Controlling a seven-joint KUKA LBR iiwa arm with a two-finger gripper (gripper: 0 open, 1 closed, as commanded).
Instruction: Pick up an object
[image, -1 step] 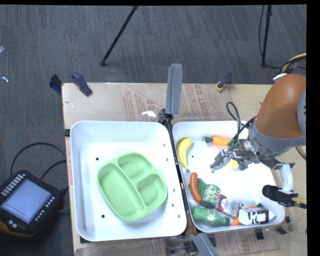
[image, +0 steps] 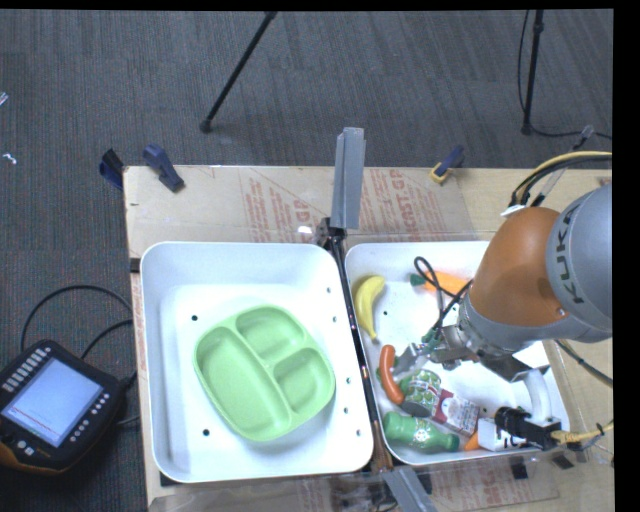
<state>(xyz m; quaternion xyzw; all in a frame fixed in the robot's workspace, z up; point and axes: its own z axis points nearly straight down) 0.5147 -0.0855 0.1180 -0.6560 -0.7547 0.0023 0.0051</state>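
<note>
Gripper (image: 408, 362) crowded by sausage (image: 387, 372), bottle (image: 420, 431) (banana (image: 370, 300) apart).

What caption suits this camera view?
KUKA arm's tool lowered among toys in the right bin; green divided plate in the left bin.

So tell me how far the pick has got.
Done: the arm has reached into the right bin. In hand: the pincer sits low among the items beside the orange sausage, with nothing visibly gripped. Left: grasp and lift; the banana and green bottle lie untouched.

Glossy plastic green tray (image: 264, 372)
</note>
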